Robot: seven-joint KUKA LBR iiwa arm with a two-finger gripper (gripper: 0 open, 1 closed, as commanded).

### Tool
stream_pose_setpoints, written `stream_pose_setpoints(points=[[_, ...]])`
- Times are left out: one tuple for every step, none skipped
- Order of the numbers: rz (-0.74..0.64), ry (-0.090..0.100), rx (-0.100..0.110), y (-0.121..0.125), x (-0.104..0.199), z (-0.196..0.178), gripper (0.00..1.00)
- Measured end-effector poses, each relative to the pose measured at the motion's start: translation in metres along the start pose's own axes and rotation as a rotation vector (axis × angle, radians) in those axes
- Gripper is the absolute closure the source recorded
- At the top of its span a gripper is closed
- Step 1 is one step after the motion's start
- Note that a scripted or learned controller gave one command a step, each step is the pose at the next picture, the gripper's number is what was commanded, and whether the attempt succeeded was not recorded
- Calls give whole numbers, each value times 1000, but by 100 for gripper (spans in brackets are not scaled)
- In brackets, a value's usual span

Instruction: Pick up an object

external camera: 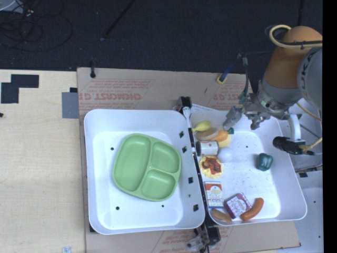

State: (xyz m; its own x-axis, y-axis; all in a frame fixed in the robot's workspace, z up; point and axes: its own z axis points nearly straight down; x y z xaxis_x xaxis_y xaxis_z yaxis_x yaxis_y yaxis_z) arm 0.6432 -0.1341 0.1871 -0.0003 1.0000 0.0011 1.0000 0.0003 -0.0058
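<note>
The arm reaches in from the right, and its hand [243, 119] hangs over the far end of the right bin [287, 194]. Its two fingers look spread apart, and nothing sits between them. So nothing has been picked up yet, and the job looks like it is only at the start.

The things to pick from are all in the right bin. Most lie in a line along its left side. At the far end there is a yellow banana [201, 126], with an orange toy [224, 137] just beside it, near the hand. Closer in come a small can [208, 147], a white ball [225, 154], a pizza slice [211, 166] and a little box [214, 193]. At the near end lie a dark red packet [238, 204] and a sausage [252, 209]. A green pepper [264, 162] sits alone on the right.

The left bin [100, 167] holds a green plate [147, 166] with three parts.

What is left: the hand must go down, close on one thing and lift it. The orange toy looks closest
</note>
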Motion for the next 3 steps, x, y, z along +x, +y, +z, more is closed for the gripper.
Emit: stream_pose_setpoints(points=[[0,0,0,0,19,66,0],[-1,2,-10,5,16,93,0],[1,0,-22,-82,22,93,0]])
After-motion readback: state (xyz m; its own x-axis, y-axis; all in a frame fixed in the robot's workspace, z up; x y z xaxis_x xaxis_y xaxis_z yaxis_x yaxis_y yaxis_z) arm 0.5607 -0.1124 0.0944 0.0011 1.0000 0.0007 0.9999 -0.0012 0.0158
